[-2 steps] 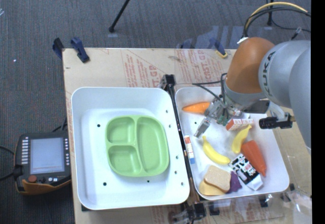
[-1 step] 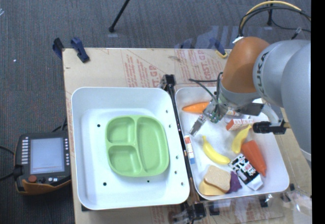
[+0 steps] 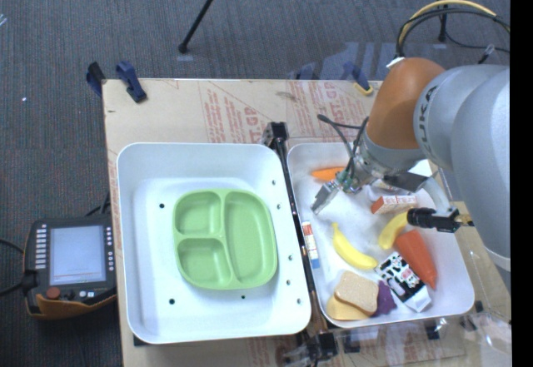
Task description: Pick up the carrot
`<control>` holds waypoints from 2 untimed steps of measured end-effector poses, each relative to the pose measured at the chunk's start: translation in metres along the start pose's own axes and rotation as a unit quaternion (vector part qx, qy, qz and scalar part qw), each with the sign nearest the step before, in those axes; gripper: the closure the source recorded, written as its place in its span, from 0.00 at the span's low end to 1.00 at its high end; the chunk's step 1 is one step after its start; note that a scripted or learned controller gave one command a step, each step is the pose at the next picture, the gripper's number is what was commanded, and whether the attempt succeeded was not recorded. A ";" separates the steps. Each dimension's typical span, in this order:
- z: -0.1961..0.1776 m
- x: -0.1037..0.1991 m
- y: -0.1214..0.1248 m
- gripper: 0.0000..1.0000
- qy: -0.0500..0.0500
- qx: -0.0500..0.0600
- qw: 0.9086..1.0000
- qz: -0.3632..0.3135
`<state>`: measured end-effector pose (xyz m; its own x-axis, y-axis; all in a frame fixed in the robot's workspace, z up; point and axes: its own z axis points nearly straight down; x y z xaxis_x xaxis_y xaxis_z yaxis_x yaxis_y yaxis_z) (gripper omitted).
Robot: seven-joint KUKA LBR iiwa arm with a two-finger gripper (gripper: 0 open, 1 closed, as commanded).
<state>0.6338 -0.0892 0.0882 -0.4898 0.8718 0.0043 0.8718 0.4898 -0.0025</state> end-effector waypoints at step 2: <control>0.000 -0.070 -0.028 0.00 -0.002 -0.001 0.976 0.219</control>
<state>0.6440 -0.1640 0.0878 -0.0706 0.9975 -0.0005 0.9975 0.0706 -0.0007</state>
